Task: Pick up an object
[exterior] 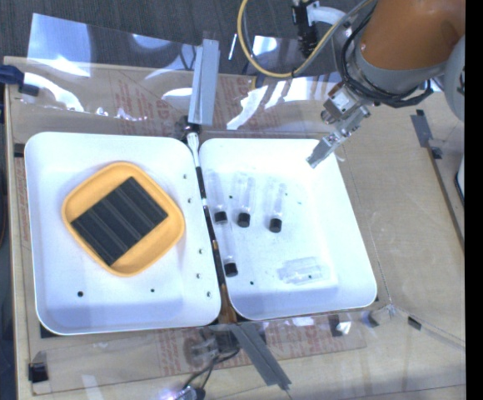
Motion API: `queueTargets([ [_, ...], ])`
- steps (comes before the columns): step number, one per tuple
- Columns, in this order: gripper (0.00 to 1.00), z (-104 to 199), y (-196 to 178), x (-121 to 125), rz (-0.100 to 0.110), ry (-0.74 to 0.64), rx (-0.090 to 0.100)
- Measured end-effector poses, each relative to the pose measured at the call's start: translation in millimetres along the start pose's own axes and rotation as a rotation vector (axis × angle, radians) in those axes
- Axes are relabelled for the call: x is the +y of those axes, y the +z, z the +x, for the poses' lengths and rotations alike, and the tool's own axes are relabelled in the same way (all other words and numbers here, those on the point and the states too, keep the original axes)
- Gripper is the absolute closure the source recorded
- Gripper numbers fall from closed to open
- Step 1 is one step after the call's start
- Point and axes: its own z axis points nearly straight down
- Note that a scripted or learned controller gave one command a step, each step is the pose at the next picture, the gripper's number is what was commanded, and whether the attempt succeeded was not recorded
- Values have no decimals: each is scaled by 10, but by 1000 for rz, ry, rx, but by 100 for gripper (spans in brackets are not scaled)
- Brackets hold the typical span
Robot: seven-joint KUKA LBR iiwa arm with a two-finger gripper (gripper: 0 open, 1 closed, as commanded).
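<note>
My pincer [323, 152] hangs over the right bin's [354, 248] far right corner, grip state unclear to me; clear tubes [258, 200] lie mid-bin, reachable from above.

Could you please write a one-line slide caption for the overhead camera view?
KUKA arm's tool poised over the right bin holding clear black-capped vials; the left bin holds a yellow-rimmed pad.
</note>
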Motion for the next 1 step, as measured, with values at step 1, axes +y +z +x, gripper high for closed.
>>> queueTargets([
  [1, 0, 1, -4, -1, 1, 0, 0],
])
